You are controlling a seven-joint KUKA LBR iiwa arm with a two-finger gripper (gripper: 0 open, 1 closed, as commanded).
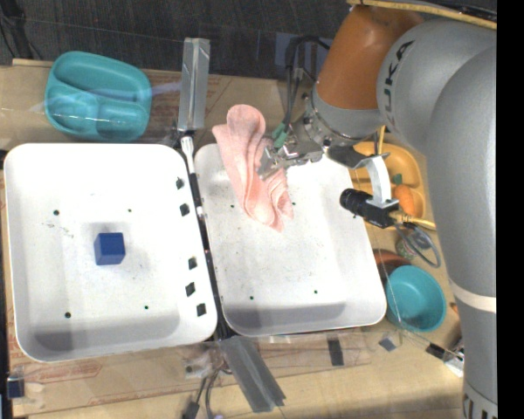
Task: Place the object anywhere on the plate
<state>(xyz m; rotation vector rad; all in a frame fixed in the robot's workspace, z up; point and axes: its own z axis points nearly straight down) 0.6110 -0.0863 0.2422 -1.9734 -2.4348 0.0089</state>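
Pink cloth pinched in the fingers, dangling over the right bin.
Carry it high; find the plate first.

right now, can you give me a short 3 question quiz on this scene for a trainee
1. True or false: the blue cube lies in the left bin.
2. What hangs at the end effector? A) a pink cloth B) a teal bowl C) a blue cube
3. Fill in: the teal bowl sits on the bench, outside the right bin's ____ edge.

Key
1. True.
2. A: the pink cloth hangs there, draping over the right bin.
3. right
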